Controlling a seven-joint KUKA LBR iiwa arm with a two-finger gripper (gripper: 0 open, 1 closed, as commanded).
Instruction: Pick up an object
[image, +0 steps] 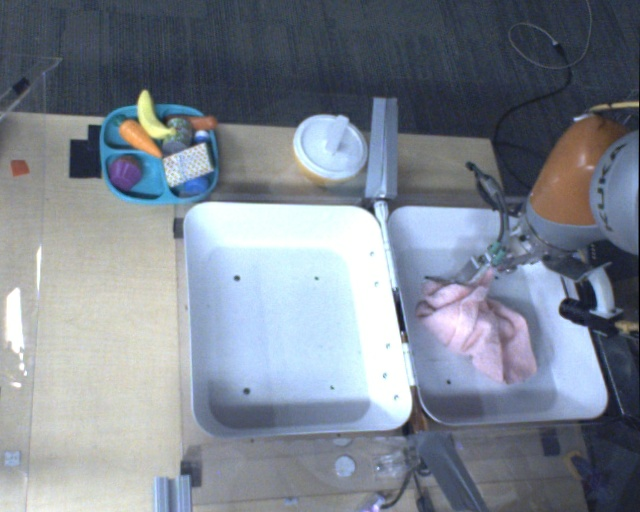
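Observation:
A crumpled pink cloth (485, 330) lies in the right bin (570, 400). A narrow fold at its upper edge is drawn up to a peak that ends between the fingertips of my gripper (489, 265). The gripper is shut on that fold, and most of the cloth still rests on the bin floor. The grey arm with its orange band (572, 190) comes in from the right, above the bin's far right corner.
The left bin (290, 320) sits beside the right one, with a metal divider post (381, 150) behind the gap between them. On the bench behind the bins stand a blue tray of toy food (160, 150) and a white lidded cup (330, 148). Cables hang near the arm.

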